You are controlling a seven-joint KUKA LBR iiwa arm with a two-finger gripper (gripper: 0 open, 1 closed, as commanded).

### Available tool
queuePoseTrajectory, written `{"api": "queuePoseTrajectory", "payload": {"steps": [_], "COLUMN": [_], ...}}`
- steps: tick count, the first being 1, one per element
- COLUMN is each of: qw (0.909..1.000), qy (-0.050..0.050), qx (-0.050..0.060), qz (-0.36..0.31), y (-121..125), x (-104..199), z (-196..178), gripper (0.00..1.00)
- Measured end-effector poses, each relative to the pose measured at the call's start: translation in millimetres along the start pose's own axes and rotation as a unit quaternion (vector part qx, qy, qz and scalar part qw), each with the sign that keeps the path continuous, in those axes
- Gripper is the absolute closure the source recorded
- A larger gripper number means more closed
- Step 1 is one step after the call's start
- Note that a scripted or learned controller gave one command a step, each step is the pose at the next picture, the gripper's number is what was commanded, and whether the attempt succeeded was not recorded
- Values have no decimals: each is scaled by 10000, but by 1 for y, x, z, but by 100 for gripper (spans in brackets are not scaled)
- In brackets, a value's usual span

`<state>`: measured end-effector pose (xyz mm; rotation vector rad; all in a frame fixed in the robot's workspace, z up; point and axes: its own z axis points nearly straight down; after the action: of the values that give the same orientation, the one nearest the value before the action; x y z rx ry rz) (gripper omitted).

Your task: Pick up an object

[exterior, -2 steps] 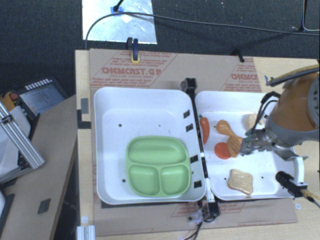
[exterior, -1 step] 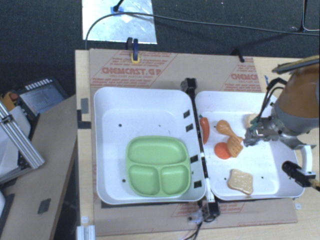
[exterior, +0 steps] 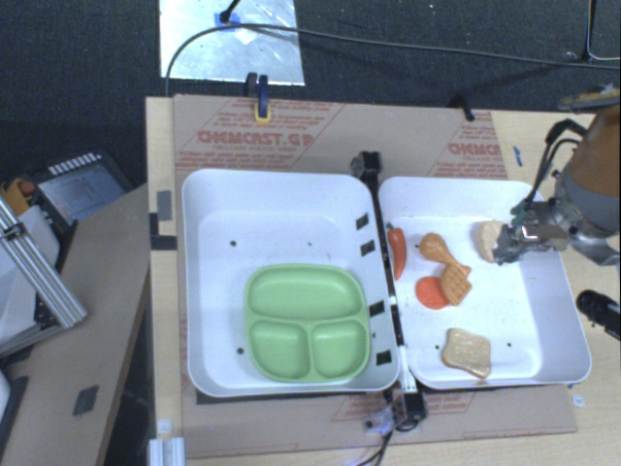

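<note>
With the claw [exterior: 506,246] set against a pale roundish food piece [exterior: 487,238] near the right bin's wall [exterior: 568,304], its spread cannot be told, so the piece may be nudged aside rather than gripped

Two white bins [exterior: 291,187], pale green tray [exterior: 308,320] lower centre, red-orange chilli [exterior: 397,249], tan drumstick [exterior: 439,250], red slice [exterior: 430,292], golden waffle piece [exterior: 455,283], beige toast [exterior: 467,351], cream lump [exterior: 486,240] at right, brown board [exterior: 320,134] with red lettering, silver sheet [exterior: 233,27] at top
</note>
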<state>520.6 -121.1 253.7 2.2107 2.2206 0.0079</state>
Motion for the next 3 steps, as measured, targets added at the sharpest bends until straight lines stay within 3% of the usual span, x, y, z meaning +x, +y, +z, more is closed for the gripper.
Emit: {"api": "queuePoseTrajectory", "payload": {"steps": [2,3], "qw": [10000,10000], "qy": [19,26], "qx": [42,32], "qz": [-22,-30], "y": [12,22], "x": [99,157], "z": [23,15], "gripper": [100,100]}}
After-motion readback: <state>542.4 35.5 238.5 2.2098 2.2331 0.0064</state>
